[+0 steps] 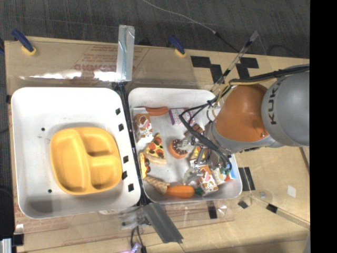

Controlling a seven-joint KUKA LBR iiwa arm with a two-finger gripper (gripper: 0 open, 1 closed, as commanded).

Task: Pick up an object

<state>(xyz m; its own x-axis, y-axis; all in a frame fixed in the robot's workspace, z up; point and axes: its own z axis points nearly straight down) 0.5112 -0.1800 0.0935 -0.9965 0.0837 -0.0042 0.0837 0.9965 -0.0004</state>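
At the near edge of the right bin (158, 95) a toy carrot (180, 192) lies along the wall, with a waffle cone piece (156, 183) just to its left and a small printed carton (209, 181) just to its right. A little farther in, a pizza slice (156, 149) rests near the bin's left wall, and a round chocolate-frosted donut (178, 148) sits toward the middle. The gripper (199, 159) is down among this clutter, between the donut and the carton, under a tangle of black cables; its fingers are hidden there, so how wide they stand and whether they grasp anything cannot be told. Beyond it rise the orange band (239, 121) and grey arm (289, 109), reaching in from the right. Toward the far wall lie a snack packet (142, 125) and a hot dog sausage (156, 110). In the left bin (31, 101), a yellow divided tray (84, 159) sits apart from all this.
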